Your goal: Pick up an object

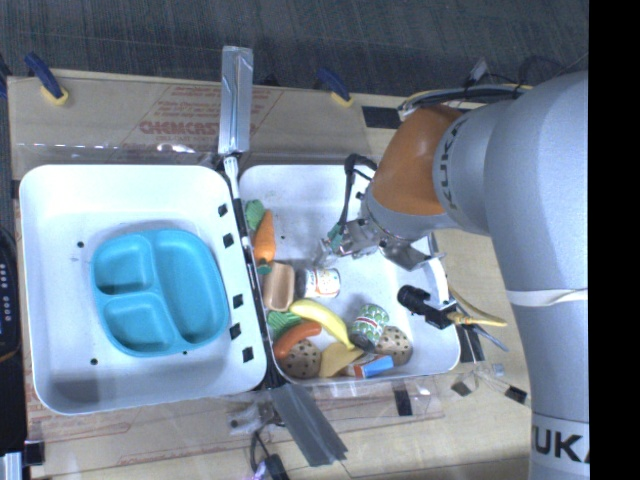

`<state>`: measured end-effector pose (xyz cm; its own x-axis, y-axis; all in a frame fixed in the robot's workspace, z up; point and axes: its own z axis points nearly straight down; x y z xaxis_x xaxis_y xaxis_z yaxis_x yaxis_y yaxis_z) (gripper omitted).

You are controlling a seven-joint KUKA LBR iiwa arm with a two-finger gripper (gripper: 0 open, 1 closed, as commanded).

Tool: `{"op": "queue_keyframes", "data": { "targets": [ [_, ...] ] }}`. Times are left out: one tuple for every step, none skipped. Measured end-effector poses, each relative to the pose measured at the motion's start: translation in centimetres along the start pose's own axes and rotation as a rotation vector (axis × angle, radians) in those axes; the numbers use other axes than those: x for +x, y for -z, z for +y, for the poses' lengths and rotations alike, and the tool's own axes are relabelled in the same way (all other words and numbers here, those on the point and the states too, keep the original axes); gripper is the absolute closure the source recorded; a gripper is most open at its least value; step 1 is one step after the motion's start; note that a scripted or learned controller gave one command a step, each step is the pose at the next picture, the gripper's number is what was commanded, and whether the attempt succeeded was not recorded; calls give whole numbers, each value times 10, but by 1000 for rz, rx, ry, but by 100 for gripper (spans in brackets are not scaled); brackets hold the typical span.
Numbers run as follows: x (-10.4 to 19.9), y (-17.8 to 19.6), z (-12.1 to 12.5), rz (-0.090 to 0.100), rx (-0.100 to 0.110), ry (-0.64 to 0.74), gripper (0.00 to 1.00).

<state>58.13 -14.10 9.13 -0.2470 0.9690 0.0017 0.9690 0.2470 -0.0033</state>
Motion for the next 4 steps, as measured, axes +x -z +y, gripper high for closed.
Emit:
{"op": "queue_keyframes", "data": {
  "targets": [
    [-20, 0, -54, 0, 0, -287, 100],
    [-20, 0, -53, 1, -1, -287, 0],
    [-26, 1, -104, -1, -3, -181, 0],
    [-27, 11, -103, -2, -5, -176, 100]
  ]
}}
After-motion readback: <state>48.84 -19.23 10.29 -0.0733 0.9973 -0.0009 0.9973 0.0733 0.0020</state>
